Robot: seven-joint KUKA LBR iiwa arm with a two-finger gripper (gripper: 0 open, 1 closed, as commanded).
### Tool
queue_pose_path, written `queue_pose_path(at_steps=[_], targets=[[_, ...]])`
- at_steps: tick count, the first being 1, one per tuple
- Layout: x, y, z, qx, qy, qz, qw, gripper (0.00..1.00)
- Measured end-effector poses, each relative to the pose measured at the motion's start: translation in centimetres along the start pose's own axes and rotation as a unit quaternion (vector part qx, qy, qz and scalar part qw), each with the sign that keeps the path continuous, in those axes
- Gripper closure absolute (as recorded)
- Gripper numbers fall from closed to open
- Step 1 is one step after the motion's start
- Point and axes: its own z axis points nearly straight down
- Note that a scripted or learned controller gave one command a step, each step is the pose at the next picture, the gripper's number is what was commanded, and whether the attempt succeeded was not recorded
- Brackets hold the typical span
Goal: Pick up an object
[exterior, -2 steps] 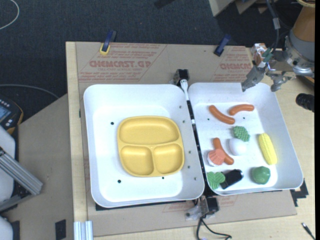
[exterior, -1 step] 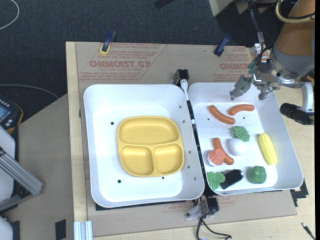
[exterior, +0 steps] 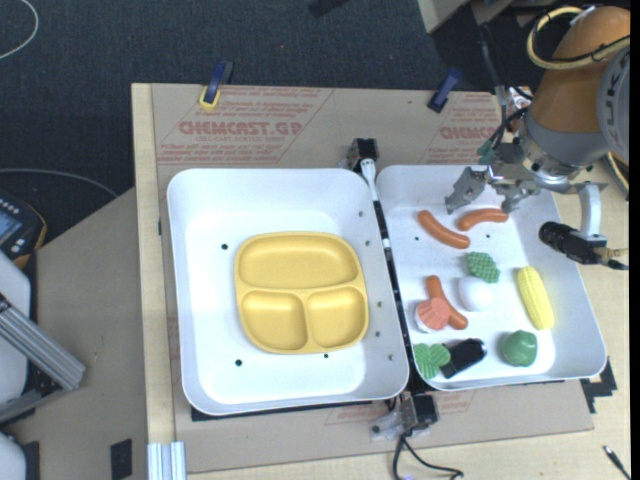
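Spread apart and holding nothing, the jaws of the gripper (exterior: 490, 190) hang just above a curved sausage (exterior: 481, 217) at the back of the right bin (exterior: 590, 320), with the 2 grey fingers (exterior: 463, 189) straddling it loosely. We judge this sausage the likeliest pick. A second sausage (exterior: 443, 229) lies just beside it to the left, so we would centre over the curved one, turn the fingers across its narrow width, descend until they flank it, and then close. Farther out sit a green toy (exterior: 482, 265), a white egg (exterior: 478, 294), and a corn cob (exterior: 535, 297). Across the divider, the left bin (exterior: 200, 268) carries a yellow tray (exterior: 300, 290).
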Motion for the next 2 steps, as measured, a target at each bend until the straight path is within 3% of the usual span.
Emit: queue_pose_path(at_steps=[2], targets=[[-0.5,0.1,9.3,-0.001,0.0,0.001,1.0,0.0]])
